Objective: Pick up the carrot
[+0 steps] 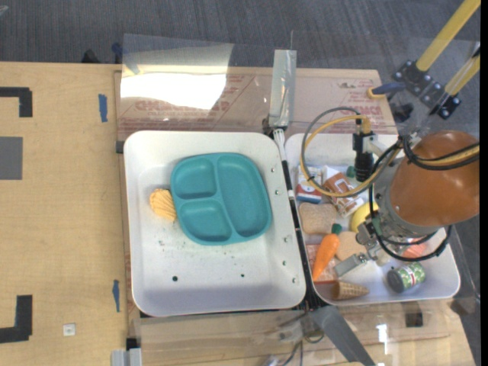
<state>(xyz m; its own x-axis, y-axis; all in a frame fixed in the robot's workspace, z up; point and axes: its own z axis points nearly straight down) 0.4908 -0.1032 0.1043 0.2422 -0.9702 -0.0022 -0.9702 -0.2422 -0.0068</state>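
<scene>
Two white bins are sitting side by side on the bench. Left bin [145,280] is holding a teal divided plate [221,197] with a small yellow shell-shaped item [162,203] touching its left edge. Right bin [446,284] is crowding the carrot [325,253], which is lying tilted near that bin's left wall, green top pointing up-right. Just below it a waffle cone [347,288] is lying; a green-labelled can [406,277] is resting to the right, and packaged items [329,185] are piling above. The gripper [352,264] is hanging just beside the carrot's right side, under the arm's orange band [442,181]; how wide its claw is standing, I cannot tell.
</scene>
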